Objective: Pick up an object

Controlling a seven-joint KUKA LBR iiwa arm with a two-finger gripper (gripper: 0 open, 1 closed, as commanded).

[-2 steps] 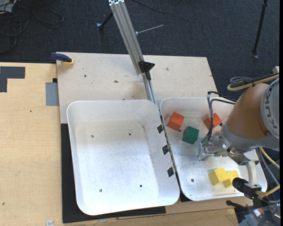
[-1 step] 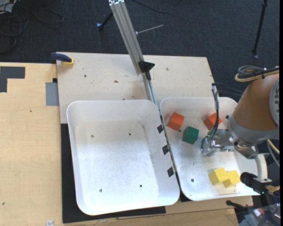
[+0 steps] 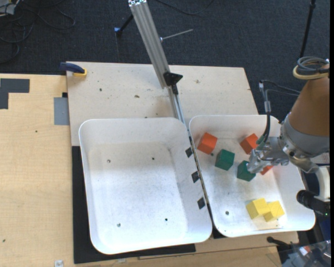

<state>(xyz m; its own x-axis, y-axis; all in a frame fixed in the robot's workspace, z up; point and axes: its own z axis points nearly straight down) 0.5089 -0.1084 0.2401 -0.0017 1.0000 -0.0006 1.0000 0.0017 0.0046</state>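
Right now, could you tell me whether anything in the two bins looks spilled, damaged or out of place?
Nothing stands out. The orange blocks, green blocks and yellow piece all lie inside the right bin; the gripper hovers among them.

Pale bench (image 3: 122,93) bears two white bins (image 3: 139,188) (image 3: 239,227) side by side

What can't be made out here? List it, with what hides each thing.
- Two-finger gripper, camera view: too small and cluttered to tell whether it is open or shut, or grips anything.
- Dark green block under the gripper: its upper right part is covered by the gripper.
- Small red-orange piece beside the gripper: mostly hidden behind it, so its shape is unclear.
- Grey arm with orange band: cut off by the right edge.
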